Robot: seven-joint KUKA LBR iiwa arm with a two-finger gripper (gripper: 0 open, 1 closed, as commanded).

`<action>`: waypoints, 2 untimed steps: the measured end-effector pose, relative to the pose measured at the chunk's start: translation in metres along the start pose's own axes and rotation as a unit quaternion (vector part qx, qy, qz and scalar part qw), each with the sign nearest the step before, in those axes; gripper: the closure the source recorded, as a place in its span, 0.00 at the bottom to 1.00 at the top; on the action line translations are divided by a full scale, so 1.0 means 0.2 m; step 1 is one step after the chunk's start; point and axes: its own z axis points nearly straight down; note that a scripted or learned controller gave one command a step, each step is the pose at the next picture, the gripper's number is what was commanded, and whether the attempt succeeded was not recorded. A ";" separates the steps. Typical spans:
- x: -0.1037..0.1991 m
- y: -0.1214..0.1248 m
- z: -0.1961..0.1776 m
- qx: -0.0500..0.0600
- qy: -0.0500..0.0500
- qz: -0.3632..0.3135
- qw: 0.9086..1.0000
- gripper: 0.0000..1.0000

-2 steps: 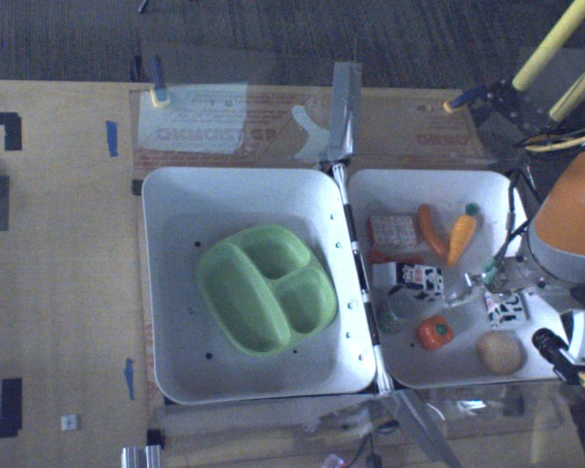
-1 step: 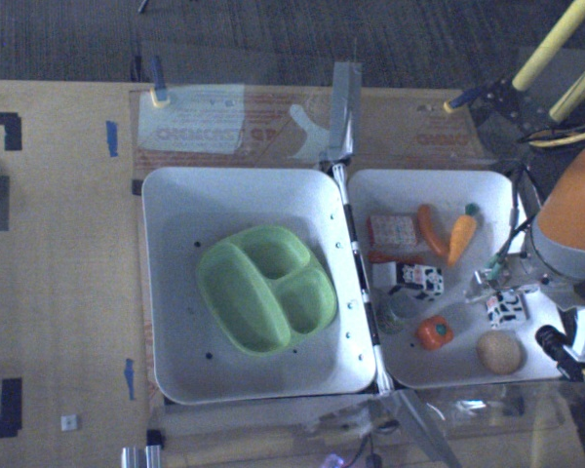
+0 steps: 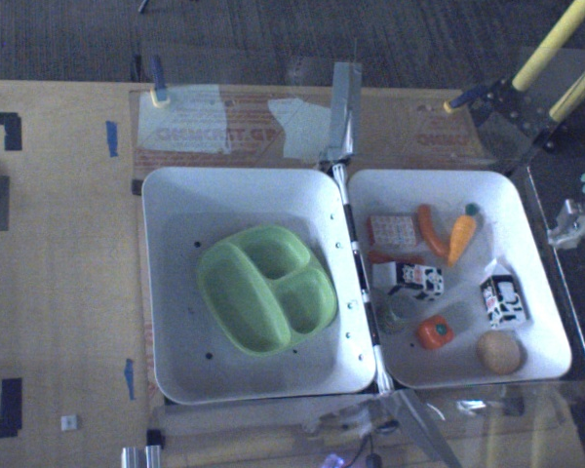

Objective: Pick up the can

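Seemingly the small grey metal can [image 3: 393, 312] lies by the right white bin's [image 3: 541, 261] left edge. Descend straight between its neighbours. The pale gripper's [image 3: 568, 222] spread can't be judged.

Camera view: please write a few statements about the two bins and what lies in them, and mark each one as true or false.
1. The green plate lies in the left bin. True.
2. The orange carrot lies on the green plate. False: it lies in the right bin, near its far wall.
3. The green plate is divided into compartments. True.
4. The right bin holds one thing only. False: it holds several, among them the carrot, a brown ball and a black-and-white box.
5. The brown ball lies near the right bin's near right corner. True.
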 end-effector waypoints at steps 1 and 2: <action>0.32 0.11 -0.58 0.000 0.000 -0.052 0.999 1.00; 0.32 0.11 -0.64 -0.002 -0.001 -0.053 0.999 1.00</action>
